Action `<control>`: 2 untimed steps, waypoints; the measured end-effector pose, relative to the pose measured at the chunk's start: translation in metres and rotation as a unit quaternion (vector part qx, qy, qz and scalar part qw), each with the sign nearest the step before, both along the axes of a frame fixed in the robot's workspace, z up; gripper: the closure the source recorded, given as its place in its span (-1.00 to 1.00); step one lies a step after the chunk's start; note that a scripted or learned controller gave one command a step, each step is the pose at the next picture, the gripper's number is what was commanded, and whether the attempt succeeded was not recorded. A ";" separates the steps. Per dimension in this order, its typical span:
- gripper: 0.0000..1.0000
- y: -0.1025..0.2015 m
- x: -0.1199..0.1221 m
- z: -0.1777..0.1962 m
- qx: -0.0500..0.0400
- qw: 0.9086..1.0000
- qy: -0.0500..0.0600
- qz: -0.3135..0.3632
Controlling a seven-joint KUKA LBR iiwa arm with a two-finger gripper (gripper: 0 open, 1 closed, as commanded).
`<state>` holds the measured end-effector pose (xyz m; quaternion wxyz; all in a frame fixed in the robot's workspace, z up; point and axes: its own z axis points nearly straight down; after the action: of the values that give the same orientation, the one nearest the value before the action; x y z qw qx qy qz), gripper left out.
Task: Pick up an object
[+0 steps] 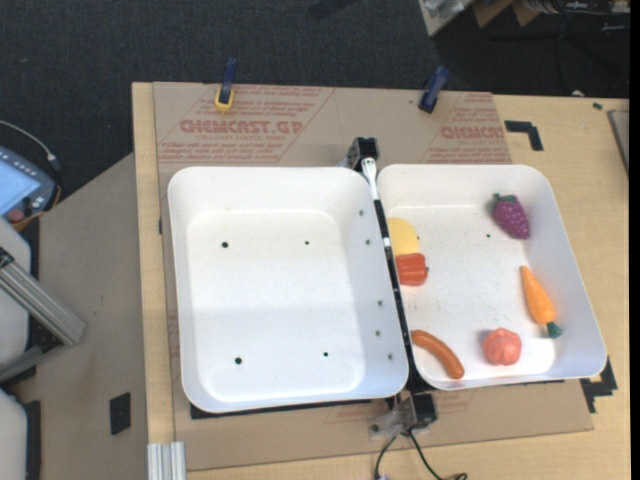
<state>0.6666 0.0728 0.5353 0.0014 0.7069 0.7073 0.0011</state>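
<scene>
The right bin (470,193) holds several toy foods. A purple grape bunch (511,216) lies at its far right. A yellow piece (402,235) and a red-orange pepper (411,269) sit against its left wall. An orange carrot (537,299) lies along the right side. A red tomato-like ball (503,346) and an orange sausage (438,354) rest near the front edge.
The left bin (270,288) stands beside the right one on a brown board (300,118). Blue clamps (226,86) (434,88) hold the board's far edge. A black clip (362,152) sits where the bins meet at the back.
</scene>
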 end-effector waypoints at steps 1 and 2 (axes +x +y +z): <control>1.00 0.007 0.000 0.000 0.000 1.000 0.000 0.000; 1.00 0.014 0.000 0.000 0.000 1.000 -0.001 0.000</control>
<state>0.6667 0.0872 0.5353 0.0018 0.7072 0.7070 0.0016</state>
